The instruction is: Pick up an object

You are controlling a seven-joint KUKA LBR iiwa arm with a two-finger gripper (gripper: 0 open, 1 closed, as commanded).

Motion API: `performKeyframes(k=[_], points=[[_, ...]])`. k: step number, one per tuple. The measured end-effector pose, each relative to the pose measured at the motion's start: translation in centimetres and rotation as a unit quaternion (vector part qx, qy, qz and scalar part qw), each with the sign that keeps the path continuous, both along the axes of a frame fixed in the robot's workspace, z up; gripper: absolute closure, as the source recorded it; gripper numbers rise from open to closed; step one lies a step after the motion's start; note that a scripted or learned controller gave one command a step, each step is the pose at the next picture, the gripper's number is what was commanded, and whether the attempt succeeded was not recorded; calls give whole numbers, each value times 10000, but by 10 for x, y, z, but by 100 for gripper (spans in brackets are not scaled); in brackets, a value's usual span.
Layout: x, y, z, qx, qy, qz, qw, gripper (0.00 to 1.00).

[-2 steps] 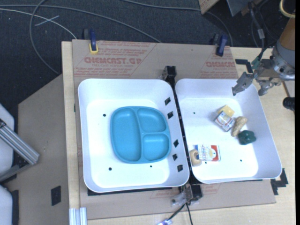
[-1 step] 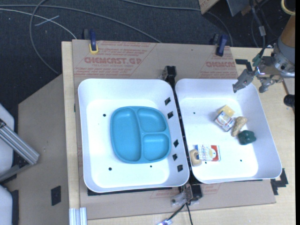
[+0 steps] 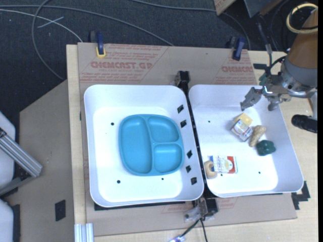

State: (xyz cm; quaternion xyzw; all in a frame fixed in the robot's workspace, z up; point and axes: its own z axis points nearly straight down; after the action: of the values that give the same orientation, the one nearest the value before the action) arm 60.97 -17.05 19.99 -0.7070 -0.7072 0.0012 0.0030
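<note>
Currently: claw (image 3: 260, 98) over R bin (image 3: 282, 178) upper edge, fingers spread wide, nothing betw. them. R bin: small packet (image 3: 241, 126), tan piece (image 3: 258, 133), green item (image 3: 265, 147), card pkg (image 3: 220, 165). L bin (image 3: 101, 185): blue divided plate (image 3: 151, 144).

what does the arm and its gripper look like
The arm enters from the right: a rounded orange-brown band above a grey metallic wrist ring. The gripper below is small, grey metal with thin fingers. Dark cables run along the wrist, and a pale looped hose sits above.
</note>
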Motion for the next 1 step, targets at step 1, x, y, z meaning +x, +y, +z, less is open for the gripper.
performKeyframes(k=[1], points=[[-2, 4, -42, -4, -6, 2, 10000, 0]])
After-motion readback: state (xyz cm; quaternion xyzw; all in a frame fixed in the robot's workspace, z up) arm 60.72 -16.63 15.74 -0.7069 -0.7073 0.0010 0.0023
